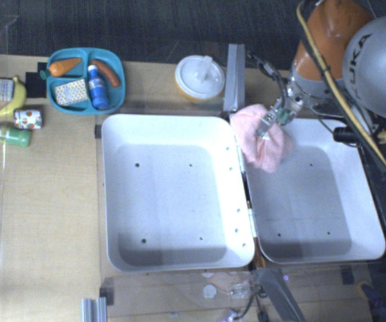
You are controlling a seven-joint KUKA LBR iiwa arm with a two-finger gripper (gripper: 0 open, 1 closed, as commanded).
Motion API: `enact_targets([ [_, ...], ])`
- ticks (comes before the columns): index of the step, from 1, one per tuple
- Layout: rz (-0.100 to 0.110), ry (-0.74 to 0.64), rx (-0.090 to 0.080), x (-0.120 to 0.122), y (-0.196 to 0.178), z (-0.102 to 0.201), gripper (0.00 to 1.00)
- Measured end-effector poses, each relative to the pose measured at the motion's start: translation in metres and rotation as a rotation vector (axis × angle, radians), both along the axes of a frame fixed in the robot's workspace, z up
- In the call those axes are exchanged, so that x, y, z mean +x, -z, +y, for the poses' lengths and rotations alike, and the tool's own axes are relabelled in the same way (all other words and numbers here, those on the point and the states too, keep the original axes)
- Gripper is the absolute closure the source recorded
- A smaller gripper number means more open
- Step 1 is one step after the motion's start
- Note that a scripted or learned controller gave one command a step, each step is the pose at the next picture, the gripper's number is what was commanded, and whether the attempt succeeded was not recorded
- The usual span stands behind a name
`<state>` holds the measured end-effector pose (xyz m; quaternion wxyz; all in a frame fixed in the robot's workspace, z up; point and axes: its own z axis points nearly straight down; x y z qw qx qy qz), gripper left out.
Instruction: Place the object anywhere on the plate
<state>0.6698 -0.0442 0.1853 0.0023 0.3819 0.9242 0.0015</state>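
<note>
A pink cloth (260, 143) hangs bunched over the far left corner of the right bin (320, 237), partly across the wall between the two bins. My gripper (272, 123) comes in from the upper right and is shut on the cloth's top, with the fabric gathered between its fingers. The plate (116, 69) is a blue divided dish on the bench at the far left, beyond the left bin. It holds toy food: a carrot, a sausage, a blue bottle and a cracker. The plate lies well to the left of the gripper.
The left bin (112, 200) lies between the cloth and the plate. A white lidded cup (200, 78) and a grey metal post (233, 79) stand behind the bins. A banana (15, 96), a small can (27, 119) and a green bottle (5, 135) lie at the far left.
</note>
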Motion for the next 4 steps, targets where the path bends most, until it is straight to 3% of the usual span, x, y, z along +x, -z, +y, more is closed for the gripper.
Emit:
enact_targets([
  [1, -0.001, -0.005, 0.0, 0.002, -0.041, 0.002, 1.0],
  [3, -0.001, -0.784, -0.002, -0.034, -0.049, 0.098, 1.0],
  [4, 0.0, -0.787, -0.002, -0.059, -0.037, 0.141, 1.0],
])
